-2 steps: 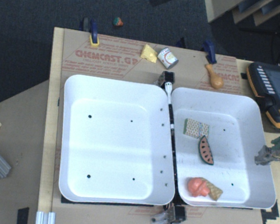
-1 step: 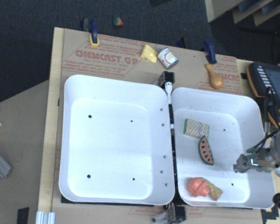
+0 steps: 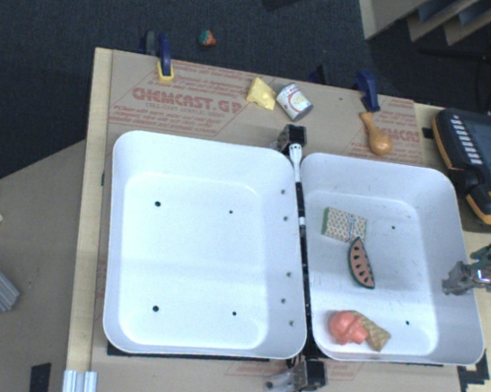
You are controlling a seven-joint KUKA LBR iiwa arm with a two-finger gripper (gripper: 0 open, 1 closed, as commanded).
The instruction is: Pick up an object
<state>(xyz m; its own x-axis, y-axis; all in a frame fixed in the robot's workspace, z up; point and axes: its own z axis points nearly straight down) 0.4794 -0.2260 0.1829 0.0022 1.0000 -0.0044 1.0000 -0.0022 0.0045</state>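
The right bin holds a small square patterned pad near its middle left. Just below it lies a watermelon slice toy. Toward the front wall, a pink-red lumpy toy touches a tan piece. A small grey part of my gripper pokes in over the right bin's right rim, well apart from all the objects and with nothing seen in it.
The left bin sits beside the right one. Behind the bins on the board lie a yellow wedge, a small white box and a wooden pear shape. A black and orange pendant with cables is at far right.
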